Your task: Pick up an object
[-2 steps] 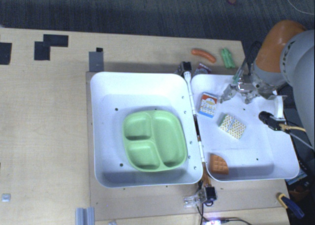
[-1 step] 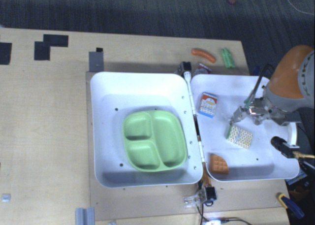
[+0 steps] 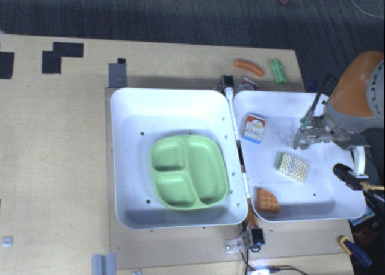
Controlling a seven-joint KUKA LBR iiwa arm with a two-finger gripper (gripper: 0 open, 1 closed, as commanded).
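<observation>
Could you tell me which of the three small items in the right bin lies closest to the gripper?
The speckled flat square packet, just below-left of the gripper. The small carton with the red top lies farther left, and the brown waffle piece sits at the bin's near corner.

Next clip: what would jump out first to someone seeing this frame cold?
The pale green divided tray sitting alone in the left bin draws the eye first. In the right bin the arm's end effector hangs above a patterned square packet, with a small colourful box and a brown waffle-like piece nearby.
</observation>
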